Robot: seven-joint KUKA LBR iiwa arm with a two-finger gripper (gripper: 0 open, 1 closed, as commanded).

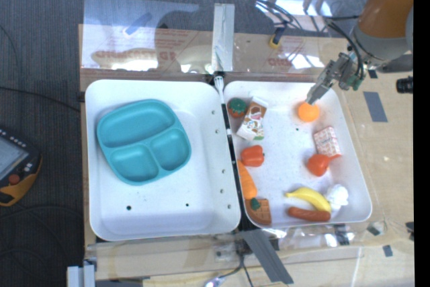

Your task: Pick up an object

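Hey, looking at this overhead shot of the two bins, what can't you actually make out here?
- Gripper: its tips are too small and blurred over the orange ball to tell whether they touch it.
- Small carton: the print is too small to read.
- White item beside the banana: too washed out against the right bin to identify.
- Arm: cut off by the top edge.

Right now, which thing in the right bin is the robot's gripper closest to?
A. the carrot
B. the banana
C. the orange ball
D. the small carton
C: the gripper is poised just above the orange ball at the far side of the right bin, while the banana, the carrot and the small carton all lie farther from it.
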